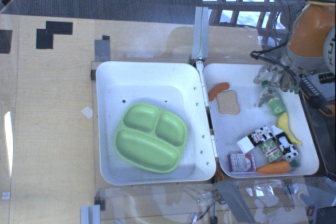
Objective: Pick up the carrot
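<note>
The carrot [273, 168] lay against the near wall of the right bin [314, 165], hemmed by small cartons [269, 144], so the gripper [271, 91] hanging farther back by a green item [276, 106] looked badly placed; its jaws' spread I couldn't tell.

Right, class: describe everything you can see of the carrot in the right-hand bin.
The carrot is a small orange piece, smooth and plastic-looking, tapering to a point at its left end. It lies flat, roughly horizontal, along the front wall of the right bin, near the front right corner. Its left tip lies close beside the red packet, and the green and white cartons sit just behind it. The tool hangs well away, over the far part of the bin.
</note>
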Controlling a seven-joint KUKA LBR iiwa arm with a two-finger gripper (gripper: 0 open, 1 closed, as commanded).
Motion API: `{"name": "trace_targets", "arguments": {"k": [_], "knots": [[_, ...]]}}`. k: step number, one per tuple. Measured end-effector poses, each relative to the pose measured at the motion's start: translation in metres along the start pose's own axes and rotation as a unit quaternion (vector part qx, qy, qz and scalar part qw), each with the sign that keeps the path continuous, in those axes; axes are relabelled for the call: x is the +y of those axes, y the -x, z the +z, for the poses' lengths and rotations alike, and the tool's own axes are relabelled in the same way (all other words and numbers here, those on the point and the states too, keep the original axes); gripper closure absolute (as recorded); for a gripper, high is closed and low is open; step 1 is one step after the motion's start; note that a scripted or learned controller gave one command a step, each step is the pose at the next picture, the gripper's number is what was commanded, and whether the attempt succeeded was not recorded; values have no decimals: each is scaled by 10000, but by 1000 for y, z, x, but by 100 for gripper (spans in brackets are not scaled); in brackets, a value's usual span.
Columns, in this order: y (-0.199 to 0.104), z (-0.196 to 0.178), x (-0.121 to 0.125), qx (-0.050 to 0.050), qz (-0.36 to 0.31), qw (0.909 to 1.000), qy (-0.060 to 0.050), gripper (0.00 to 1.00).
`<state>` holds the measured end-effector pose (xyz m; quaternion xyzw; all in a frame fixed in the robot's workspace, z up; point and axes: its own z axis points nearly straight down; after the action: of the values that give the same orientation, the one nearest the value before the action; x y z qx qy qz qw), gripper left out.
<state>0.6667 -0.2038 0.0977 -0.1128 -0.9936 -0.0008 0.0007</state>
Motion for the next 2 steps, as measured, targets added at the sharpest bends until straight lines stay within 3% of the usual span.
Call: {"name": "trace_targets", "arguments": {"k": [1,2], "knots": [[-37,8,-2,-87,-2047,9788,-18,0],[4,-5,0,-46,-1341,9910,-3,0]]}}
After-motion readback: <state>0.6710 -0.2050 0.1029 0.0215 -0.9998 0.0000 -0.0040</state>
